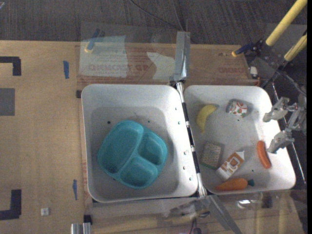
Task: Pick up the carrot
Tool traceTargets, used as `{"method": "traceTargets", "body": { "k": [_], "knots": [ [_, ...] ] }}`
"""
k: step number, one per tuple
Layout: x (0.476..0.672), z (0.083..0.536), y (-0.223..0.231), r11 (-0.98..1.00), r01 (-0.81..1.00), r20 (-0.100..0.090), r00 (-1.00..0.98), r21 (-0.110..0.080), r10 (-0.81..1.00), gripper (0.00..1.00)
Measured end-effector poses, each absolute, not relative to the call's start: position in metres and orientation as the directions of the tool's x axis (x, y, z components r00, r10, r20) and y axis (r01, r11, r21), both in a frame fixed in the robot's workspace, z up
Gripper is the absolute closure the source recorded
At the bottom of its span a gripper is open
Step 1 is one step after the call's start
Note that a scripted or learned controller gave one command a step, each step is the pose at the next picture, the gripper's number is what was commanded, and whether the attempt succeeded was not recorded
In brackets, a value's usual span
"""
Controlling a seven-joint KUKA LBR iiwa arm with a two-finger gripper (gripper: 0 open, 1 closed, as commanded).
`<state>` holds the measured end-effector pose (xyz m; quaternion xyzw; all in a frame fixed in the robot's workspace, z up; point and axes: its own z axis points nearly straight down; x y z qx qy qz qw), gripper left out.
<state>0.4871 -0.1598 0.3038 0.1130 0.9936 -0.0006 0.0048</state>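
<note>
Nearest us, along the front wall of the right bin (285,179), we find the carrot (233,184) lying flat on its side, its green tip pointing right. It rests almost against that wall, which we judge leaves little room for a finger on the near side, so a grasp across its width from above looks the likelier approach.

Just behind it stands a small carton (231,164), close enough to crowd a descent, and beside that a speckled square packet (211,154). To the right lies a sausage (263,154), apart from the carrot.

The end effector (281,126) hangs over the bin's right rim, its two pale fingers spread apart and holding nothing; it sits well apart from the carrot.

Further back are a banana (205,116) and a small can (237,108). In the left bin (92,101) a teal divided plate (132,153) lies tilted. Both bins sit on the tabletop (39,130).
</note>
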Motion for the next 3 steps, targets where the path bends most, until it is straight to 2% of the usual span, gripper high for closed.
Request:
{"method": "traceTargets", "body": {
  "k": [1,2,3],
  "knots": [
    [0.481,0.356,-0.122,0.997,0.077,-0.010,-0.997,-0.001,0.077,0.00],
    [0.482,0.233,-0.140,0.985,-0.173,-0.004,-0.985,0.000,-0.173,0.00],
    [0.551,0.185,-0.120,0.979,-0.206,-0.008,-0.979,-0.001,-0.206,0.00]
  ]
}}
